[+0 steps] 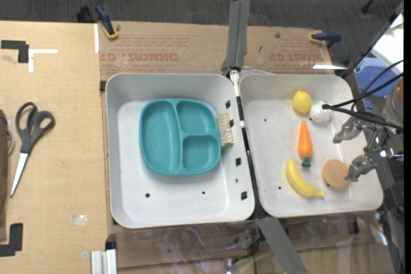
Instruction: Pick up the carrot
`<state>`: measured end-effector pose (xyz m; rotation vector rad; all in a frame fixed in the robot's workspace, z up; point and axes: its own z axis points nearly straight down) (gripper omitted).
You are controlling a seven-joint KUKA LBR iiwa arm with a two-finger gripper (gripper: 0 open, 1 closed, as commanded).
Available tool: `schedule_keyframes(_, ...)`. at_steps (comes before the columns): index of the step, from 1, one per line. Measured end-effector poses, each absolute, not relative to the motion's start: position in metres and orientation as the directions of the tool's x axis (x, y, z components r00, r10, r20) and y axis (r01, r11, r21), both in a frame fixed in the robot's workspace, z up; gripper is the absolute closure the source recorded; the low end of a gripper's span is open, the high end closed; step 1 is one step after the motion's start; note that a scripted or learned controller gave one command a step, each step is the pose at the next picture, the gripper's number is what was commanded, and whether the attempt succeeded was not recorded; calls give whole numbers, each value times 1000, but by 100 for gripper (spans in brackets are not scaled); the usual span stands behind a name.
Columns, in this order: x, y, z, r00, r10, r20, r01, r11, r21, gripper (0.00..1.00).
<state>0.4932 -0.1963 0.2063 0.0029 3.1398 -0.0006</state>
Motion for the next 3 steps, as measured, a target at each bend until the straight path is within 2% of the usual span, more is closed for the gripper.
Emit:
schedule_keyframes(1, 545, -203, 93, -1000, -17, -4, -17, 1000, -1, 0)
schedule_keyframes(2, 547, -202, 103, -1000, -21, -9, -21, 1000, -3, 100)
schedule_keyframes(3, 535, -141, 209, -999, 51, -4, 51, 999, 0, 100)
